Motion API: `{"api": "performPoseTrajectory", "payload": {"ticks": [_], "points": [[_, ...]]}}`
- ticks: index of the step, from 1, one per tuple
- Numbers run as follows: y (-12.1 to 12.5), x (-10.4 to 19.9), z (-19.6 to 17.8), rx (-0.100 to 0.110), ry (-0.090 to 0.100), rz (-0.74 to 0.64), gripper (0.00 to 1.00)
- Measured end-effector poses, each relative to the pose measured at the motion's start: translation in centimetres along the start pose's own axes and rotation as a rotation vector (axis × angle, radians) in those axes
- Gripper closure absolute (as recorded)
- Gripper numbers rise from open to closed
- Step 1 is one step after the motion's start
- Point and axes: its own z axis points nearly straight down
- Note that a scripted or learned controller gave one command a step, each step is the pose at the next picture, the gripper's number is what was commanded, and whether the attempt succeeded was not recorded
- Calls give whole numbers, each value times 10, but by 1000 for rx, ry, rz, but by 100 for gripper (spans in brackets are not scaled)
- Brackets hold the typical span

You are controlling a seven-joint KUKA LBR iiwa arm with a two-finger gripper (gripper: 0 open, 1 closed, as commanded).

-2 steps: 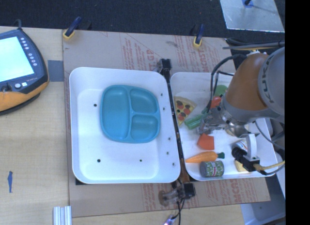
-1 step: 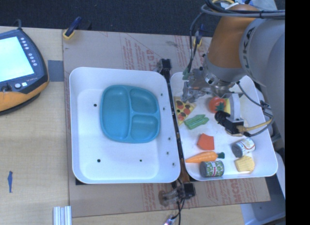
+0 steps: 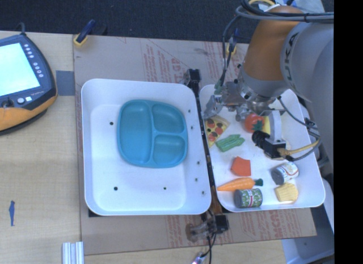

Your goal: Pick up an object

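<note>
- We take the right bin [image 3: 306, 197] as our landmark; the toy food we could pick from all lies inside it
- The hand [image 3: 245, 108] hangs over the far end of that bin, and from here we cannot tell how it is set, since the wrist hides it
- Just under the hand, at the far end of the bin, a red and orange piece [image 3: 255, 123] pokes out; we cannot say whether it is touched
- A pizza slice [image 3: 215, 128] lies by the bin's left wall, with a green pea pod [image 3: 229, 142] just beside it toward the middle
- An orange wedge [image 3: 241, 166] sits near the middle of the bin, apart from its neighbours; we judge it light, stiff and easy to pinch across its flat sides
- A carrot [image 3: 238, 184] lies crosswise at the near end; probably hard plastic, smooth and rounded, so we would close across its thick middle, not the taper
- A small can [image 3: 248, 198] lies at the near rim, touching or nearly touching the carrot; it looks likely to roll away if nudged
- A cheese block [image 3: 286, 192] and a white tin [image 3: 285, 172] sit by the bin's right corner, close to the wall
- The blue plate [image 3: 152, 133] rests in the other bin, left of our landmark
</note>
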Motion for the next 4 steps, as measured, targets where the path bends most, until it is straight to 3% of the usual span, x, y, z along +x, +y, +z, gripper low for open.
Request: {"api": "performPoseTrajectory", "payload": {"ticks": [1, 2, 3, 4], "points": [[13, -77, 74, 1, -1, 2, 0], [-34, -86, 97, -6, -2, 0, 0], [-109, -74, 98, -7, -1, -1, 0], [-108, -75, 87, -9, -4, -4, 100]]}}
